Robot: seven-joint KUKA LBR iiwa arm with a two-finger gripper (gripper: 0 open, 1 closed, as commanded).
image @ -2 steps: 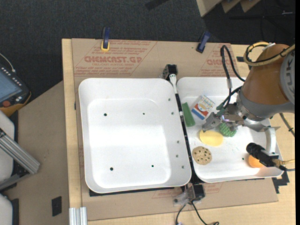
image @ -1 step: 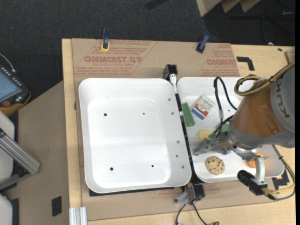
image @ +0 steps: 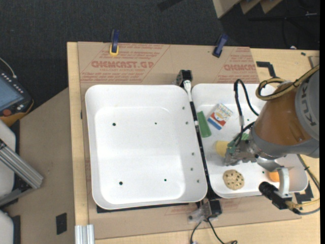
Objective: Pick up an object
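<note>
The right bin (image: 223,189) holds a green bar (image: 203,124) by its left wall, a white packet with red and blue print (image: 220,116), a yellow object (image: 221,147), a round cookie (image: 233,179) and an orange object (image: 273,176) partly under the arm. My gripper (image: 234,154) is low in this bin, just right of the yellow object and above the cookie. The arm's orange band (image: 277,121) covers the bin's right part.
The left bin (image: 101,187) is white with a few dark dots on its floor. A black divider strip (image: 195,131) runs between the bins. Cables (image: 244,98) loop over the right bin's far side. Clamps (image: 114,47) hold the cardboard base.
</note>
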